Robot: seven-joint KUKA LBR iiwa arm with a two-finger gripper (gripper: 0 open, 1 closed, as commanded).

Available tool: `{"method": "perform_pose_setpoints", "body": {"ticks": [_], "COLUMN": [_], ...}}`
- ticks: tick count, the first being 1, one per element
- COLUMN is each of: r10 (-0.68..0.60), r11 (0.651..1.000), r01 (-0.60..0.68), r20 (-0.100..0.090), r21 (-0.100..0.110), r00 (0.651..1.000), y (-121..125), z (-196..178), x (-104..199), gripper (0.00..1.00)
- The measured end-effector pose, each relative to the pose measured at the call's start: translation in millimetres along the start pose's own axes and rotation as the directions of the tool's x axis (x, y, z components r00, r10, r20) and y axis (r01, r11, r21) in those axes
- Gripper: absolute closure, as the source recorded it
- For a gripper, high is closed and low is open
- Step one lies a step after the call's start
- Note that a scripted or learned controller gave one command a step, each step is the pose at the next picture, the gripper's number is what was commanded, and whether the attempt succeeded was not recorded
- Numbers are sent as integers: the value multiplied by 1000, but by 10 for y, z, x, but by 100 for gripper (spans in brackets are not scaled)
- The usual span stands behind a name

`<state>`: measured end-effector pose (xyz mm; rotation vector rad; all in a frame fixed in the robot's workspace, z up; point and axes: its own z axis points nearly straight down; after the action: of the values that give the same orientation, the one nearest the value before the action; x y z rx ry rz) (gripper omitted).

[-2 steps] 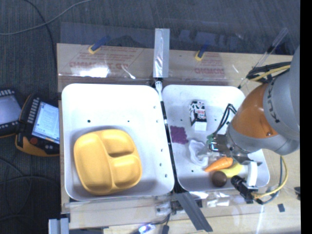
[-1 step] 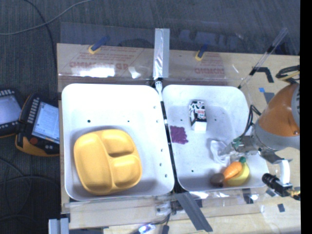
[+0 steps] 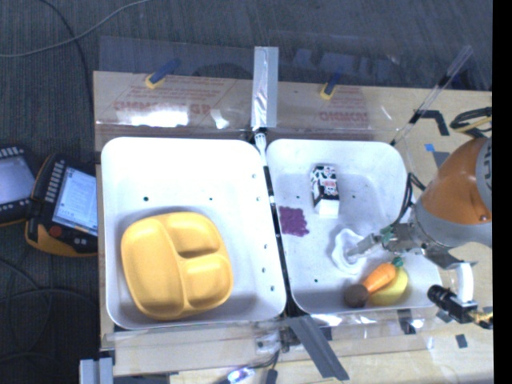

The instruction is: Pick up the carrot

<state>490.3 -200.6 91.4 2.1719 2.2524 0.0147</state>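
Claw (image 3: 392, 250) just above carrot (image 3: 379, 276), opening impossible to tell, right bin (image 3: 384, 154)

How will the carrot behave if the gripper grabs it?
The carrot looks like smooth, rigid plastic, so it may slip between fingers. Its tapered round body could roll. It leans on the yellow fruit, which may shift when it lifts.

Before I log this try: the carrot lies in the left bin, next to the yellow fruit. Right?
Not quite. The camera view shows the carrot in the right bin, next to the yellow fruit. The left bin holds the yellow divided tray.
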Motion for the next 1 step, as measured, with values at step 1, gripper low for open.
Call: {"method": "perform_pose_setpoints", "body": {"ticks": [1], "r10": [-410], "r11": [912], "r01": [410], "r20": [4], "r21": [1], "r00": [912], "y": [-9], "z": [-2], "x": [-109], "gripper": [0]}}
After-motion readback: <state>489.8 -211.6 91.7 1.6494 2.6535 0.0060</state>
